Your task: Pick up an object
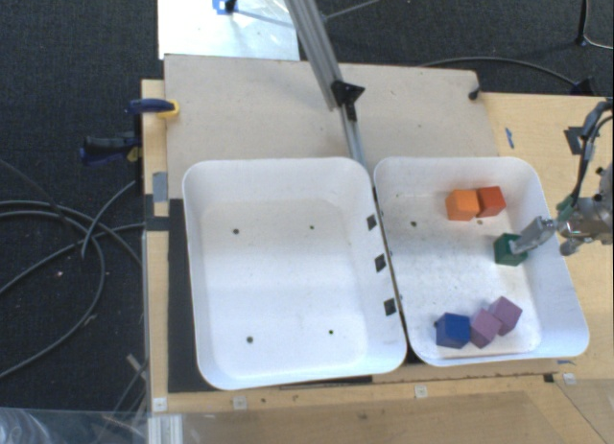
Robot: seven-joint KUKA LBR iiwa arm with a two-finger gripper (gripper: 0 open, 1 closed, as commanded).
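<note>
A robotics lab: clamped bench (317, 106), loose floor cables (58, 241)

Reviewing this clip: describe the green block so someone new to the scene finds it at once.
Start at the right white bin, the one holding all the blocks. The green block sits near its right wall, midway down, at the tip of the tool. It is the only green piece and lies apart from the orange pair above and the blue-and-purple cluster below.

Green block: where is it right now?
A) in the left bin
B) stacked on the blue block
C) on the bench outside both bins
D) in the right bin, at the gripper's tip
D: the green block lies inside the right bin, right at the tip of the gripper, apart from the blue block.
</note>
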